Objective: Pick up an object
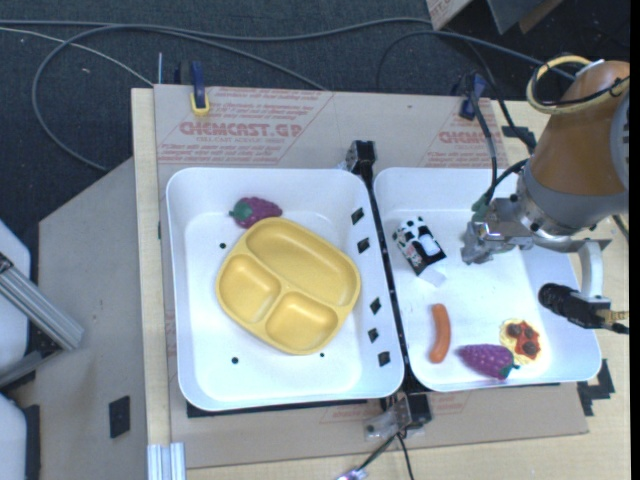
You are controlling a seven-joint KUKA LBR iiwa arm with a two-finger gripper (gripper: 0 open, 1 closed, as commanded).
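In the right bin (560, 368) lie a black-and-white toy (418, 245), an orange sausage-shaped piece (439, 332), a purple grape bunch (487, 359) and a small yellow and red piece (522, 339). My gripper (482, 244) hangs over the upper middle of that bin, just right of the black-and-white toy and well above the sausage piece. I see nothing held in it. The grey arm (580, 158) with its orange band comes in from the right.
The left bin (190, 268) holds a yellow divided plate (289, 283) and a second purple grape bunch (256, 209) at its upper left. A black divider (375, 258) runs between the bins. A black fitting (570, 305) sticks out near the right bin's right wall.
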